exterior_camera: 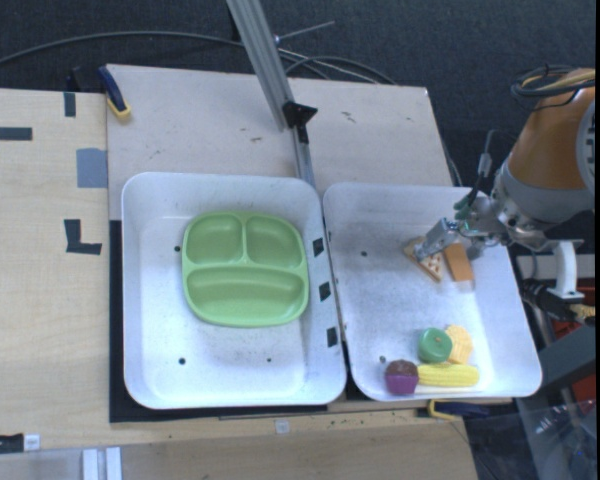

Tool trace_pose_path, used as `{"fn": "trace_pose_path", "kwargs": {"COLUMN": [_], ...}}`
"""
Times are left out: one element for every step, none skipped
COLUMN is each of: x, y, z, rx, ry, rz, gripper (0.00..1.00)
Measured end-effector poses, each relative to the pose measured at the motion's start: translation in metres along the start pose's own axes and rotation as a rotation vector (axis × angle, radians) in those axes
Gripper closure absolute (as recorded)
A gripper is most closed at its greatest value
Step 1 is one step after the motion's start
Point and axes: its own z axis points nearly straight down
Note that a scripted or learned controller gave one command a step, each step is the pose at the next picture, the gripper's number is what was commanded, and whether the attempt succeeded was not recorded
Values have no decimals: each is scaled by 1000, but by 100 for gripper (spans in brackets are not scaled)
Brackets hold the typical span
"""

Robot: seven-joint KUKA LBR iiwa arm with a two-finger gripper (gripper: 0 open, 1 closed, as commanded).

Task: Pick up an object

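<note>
Now hovering low in the far right part of the right bin (380,298): the gripper (442,240), hung just over two small toys. Cannot tell whether spread or pressed together, too small and blurry to see. Nothing seen pinched in it. Lying right under it, a flat pizza slice (427,263), and just beside that on the right, maybe touching, an orange block (459,267). Probably one of these two as the thing to pick up. To do this step well, choose just one toy, not both. Better to go for the orange block, thick and easy to squeeze, rather than the thin pizza slice, flat on the floor and hard to get under. Line up right over the middle of the block. Open wide before going down. Go straight down, slowly, with one side of the block on each side of the grip. Watch out for the pizza slice so close by, easy to bump or pinch by mistake. Squeeze gently but firmly, then lift straight up. Keep away from the right wall of the bin, quite near. Leave alone the little pile at the near end of the same bin: a green round toy (435,345), a yellow corn (448,374), a purple toy (401,376). Leave alone too the green plate (245,268) in the left bin (150,298), well apart from all this.
</note>
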Motion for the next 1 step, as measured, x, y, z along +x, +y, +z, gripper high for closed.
{"fn": "trace_pose_path", "kwargs": {"x": [0], "y": [0], "z": [0], "rx": [0], "ry": [0], "rz": [0], "gripper": [0]}}
